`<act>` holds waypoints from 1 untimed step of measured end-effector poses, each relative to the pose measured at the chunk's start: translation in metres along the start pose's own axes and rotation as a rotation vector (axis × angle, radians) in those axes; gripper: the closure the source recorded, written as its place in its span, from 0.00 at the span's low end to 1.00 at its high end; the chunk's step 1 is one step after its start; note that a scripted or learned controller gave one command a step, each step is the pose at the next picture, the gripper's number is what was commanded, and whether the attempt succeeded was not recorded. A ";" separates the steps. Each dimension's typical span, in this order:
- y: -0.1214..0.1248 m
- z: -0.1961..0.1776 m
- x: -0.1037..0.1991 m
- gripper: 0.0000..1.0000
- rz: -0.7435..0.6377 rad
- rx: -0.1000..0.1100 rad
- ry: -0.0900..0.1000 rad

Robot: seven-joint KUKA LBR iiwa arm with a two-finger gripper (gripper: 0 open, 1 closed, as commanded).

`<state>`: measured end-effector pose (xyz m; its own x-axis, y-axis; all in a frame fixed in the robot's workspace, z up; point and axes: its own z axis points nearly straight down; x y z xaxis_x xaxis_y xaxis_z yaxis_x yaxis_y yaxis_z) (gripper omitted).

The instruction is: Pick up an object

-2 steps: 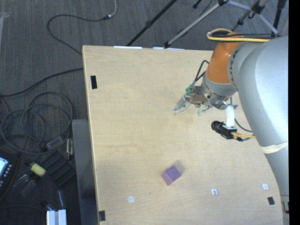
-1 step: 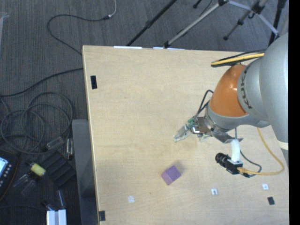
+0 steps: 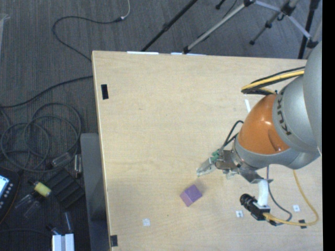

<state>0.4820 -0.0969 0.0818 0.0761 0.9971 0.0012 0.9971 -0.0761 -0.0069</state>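
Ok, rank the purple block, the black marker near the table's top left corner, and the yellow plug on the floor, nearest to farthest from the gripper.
From the gripper:
1. Purple block, just below-left on the table.
2. Black marker, far upper left of the tabletop.
3. Yellow plug, off the table, on the floor at left.

A pale wooden bench top [image 3: 157,119] carries a small purple block [image 3: 191,195] near its front edge.

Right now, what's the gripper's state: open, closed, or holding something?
Gripper: open or shut cannot be told from this view; nothing is seen in it. The purple block lies on the bench, apart from it.
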 end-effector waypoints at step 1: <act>-0.001 -0.007 0.001 1.00 0.001 0.005 0.002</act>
<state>0.4811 -0.0963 0.0888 0.0768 0.9970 0.0030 0.9970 -0.0767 -0.0121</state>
